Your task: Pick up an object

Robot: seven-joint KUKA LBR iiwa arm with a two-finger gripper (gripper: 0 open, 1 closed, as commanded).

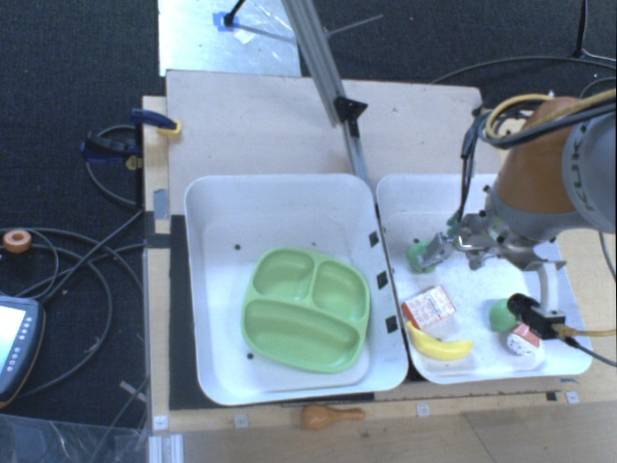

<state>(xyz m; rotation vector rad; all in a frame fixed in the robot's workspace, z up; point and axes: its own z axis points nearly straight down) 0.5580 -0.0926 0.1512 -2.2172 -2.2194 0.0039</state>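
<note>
Tool [436,252] low in right bin [569,355], touching small green object [417,256]; grip state unreadable. Nothing lifted yet. Banana [440,346], carton [429,309] untouched.

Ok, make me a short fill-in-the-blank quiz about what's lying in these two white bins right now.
1. The green divided plastic plate lies in the ____ bin.
2. The plate has ____ compartments.
3. The yellow banana lies in the right white bin, right beside the small red-and-white ____.
4. The gripper hangs over the ____ bin, close to a small green object.

Missing words: left; three; carton; right
</note>
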